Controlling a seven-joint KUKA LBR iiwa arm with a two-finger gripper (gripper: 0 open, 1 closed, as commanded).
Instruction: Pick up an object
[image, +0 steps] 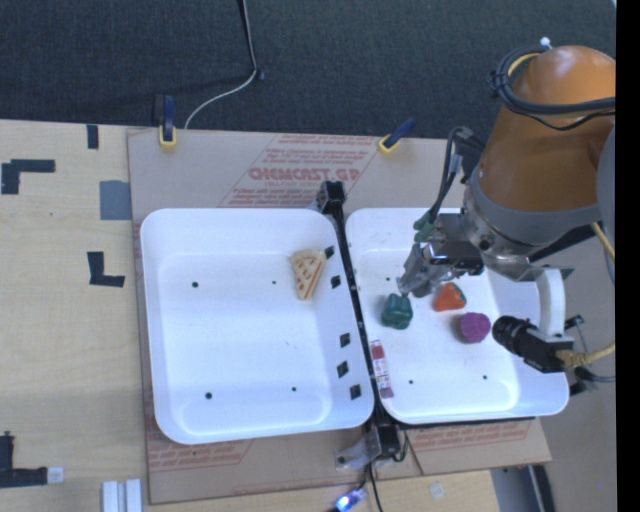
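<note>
Dark green lumpy object (397, 312)

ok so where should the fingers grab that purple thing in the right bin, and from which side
Probably straight down from above, closing across the middle of the purple object. It looks like a small rounded lump lying on the floor of the right bin, with no handle or edge to favour. The orange object sits close to its upper left, so put the fingers on the sides away from it.
</note>
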